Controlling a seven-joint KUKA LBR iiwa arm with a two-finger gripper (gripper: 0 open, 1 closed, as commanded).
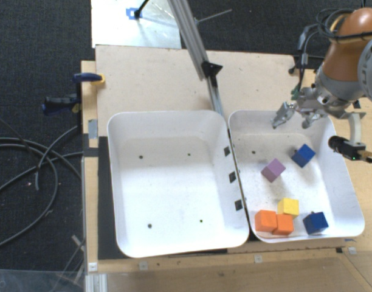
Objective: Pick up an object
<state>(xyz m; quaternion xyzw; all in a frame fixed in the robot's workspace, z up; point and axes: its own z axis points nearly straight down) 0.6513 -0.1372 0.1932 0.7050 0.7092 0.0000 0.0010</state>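
My gripper hangs over the far edge of the right bin, its two fingers spread apart with nothing between them. Below it in that bin lie a blue cube and a purple cube. Nearer the front edge sit a yellow cube, two orange cubes pressed together, and a second blue cube. The nearest block to the gripper is the upper blue cube, a short way in front of it and to the right.
The left bin stands beside the right one. A slanted metal pole crosses above the bench toward the bins' shared edge. Clamps and cables lie off the bench at left.
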